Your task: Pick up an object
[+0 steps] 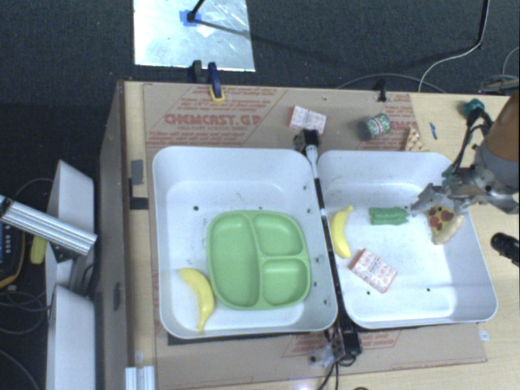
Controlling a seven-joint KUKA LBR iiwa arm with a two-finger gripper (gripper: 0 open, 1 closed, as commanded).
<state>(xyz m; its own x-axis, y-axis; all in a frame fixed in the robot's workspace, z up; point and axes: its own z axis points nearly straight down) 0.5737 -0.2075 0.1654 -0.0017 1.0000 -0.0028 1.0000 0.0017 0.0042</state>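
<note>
Spread apart over the right bin (479, 295), fingers (424, 200) grasping nothing, with bare space between them. Gripper (440, 204) low at that bin's far right side, under the grey wrist with its orange band reaching in from the right.

Just beneath and touching or nearly touching: a toy pizza slice (444, 222), lying flat against the right wall of the bin, point toward the near side. Hard to tell whether metal meets it or only hangs above.

Just to the left of the fingers: a green block (388, 215), lying lengthwise on the bin floor, apart from the pizza slice. Further left, against the wall shared by both bins: a small yellow banana (341, 231), upright in the view and curved. Nearer the front, between banana and bin centre: a red-and-white packet (372, 269), tilted, flat on the floor.

Across the divider, in the left bin (175, 185): a green divided plate (260, 258), filling much of the floor, and a second banana (199, 295) touching its near left edge.

Beyond the bins, on the table (244, 116): a white and red packet (307, 119), a small green can (375, 126) on its side, and a blue and yellow clamp (213, 80) at the far edge. Past that, on the dark floor: a shiny foil sheet (193, 23).
</note>
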